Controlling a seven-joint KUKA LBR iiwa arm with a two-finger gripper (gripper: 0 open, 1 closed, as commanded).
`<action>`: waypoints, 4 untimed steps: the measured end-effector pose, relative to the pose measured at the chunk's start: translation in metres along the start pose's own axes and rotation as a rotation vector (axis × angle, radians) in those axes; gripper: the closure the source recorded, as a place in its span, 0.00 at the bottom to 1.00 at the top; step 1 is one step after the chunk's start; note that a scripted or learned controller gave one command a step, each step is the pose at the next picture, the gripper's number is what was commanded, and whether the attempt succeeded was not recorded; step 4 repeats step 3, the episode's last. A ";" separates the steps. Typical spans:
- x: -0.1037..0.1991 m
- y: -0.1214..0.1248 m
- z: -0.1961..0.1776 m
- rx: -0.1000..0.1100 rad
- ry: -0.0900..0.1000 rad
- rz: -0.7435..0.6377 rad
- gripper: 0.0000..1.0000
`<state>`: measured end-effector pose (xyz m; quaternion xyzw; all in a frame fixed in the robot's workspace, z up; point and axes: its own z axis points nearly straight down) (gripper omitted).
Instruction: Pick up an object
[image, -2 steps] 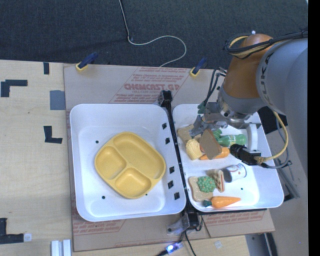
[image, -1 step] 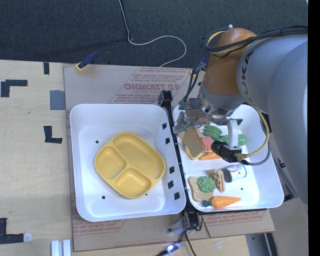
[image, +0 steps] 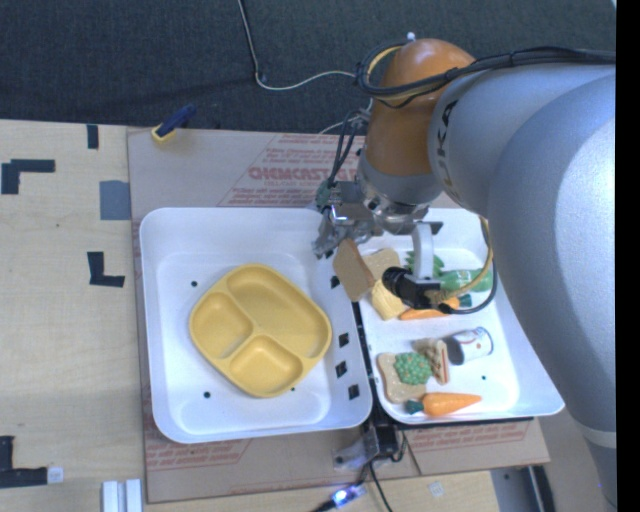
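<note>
A yellow divided plate (image: 260, 328) fills the left bin's (image: 160, 300) middle, leaving open floor at its edges; toy food (image: 430, 370) crowds the right bin (image: 520, 385).

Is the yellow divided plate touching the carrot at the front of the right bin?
Apart. The camera view shows the yellow plate in the left bin and the carrot in the right bin.

I'm looking at a robotics lab bench, not a kitchen. Two shallow white bins (image: 160, 300) sit on a cardboard sheet (image: 270, 170) over a pale wooden tabletop (image: 60, 300) marked with black tape shapes (image: 98, 270). A loose cable (image: 290, 75) trails across dark carpet (image: 120, 50), and the food in the right bin looks like toys.
</note>
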<state>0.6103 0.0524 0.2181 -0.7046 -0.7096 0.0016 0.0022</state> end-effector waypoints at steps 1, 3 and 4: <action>-0.018 -0.006 -0.011 0.001 -0.002 0.006 1.00; -0.014 -0.007 0.006 0.003 -0.003 0.005 1.00; -0.014 -0.007 0.006 0.003 -0.003 0.005 1.00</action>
